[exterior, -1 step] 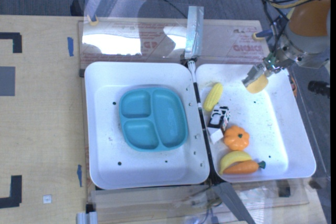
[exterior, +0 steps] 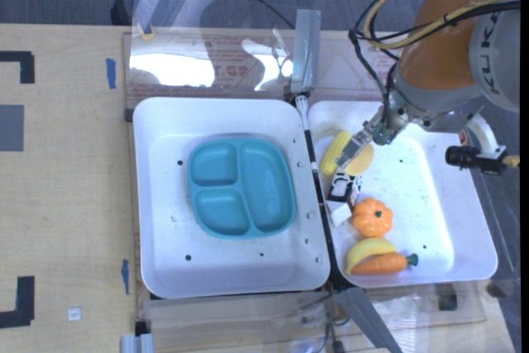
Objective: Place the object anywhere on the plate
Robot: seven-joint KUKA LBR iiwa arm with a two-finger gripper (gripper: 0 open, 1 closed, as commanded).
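On the bench stand two white bins side by side. At nine o'clock of the scene, the left bin (exterior: 157, 202) holds one blue plate (exterior: 242, 186) with three compartments: two small ones on its left half, one long one on its right. Nothing lies on the plate.

At three o'clock, the right bin (exterior: 446, 202) holds the toy food, all gathered along its left side. Counted, there are two bananas, one pumpkin, one carrot and one small black-and-white item. The upper banana (exterior: 334, 151) sits at the bin's ten o'clock, tilted, close to the wall shared with the left bin. Just below it lies the black-and-white item (exterior: 342, 189), too small to tell what it is. At six o'clock of that item sits the orange pumpkin (exterior: 372, 218). Lower still, at the bin's seven o'clock, the second banana (exterior: 368, 249) lies touching the carrot (exterior: 382, 264), whose green tip points toward three o'clock.

The gripper (exterior: 361, 150) reaches down from the arm at one o'clock, and its tip sits right at the upper banana's right side, touching or nearly so. Its jaws look narrow, but whether they grip the banana I cannot tell, since the fingers blur into the yellow fruit.
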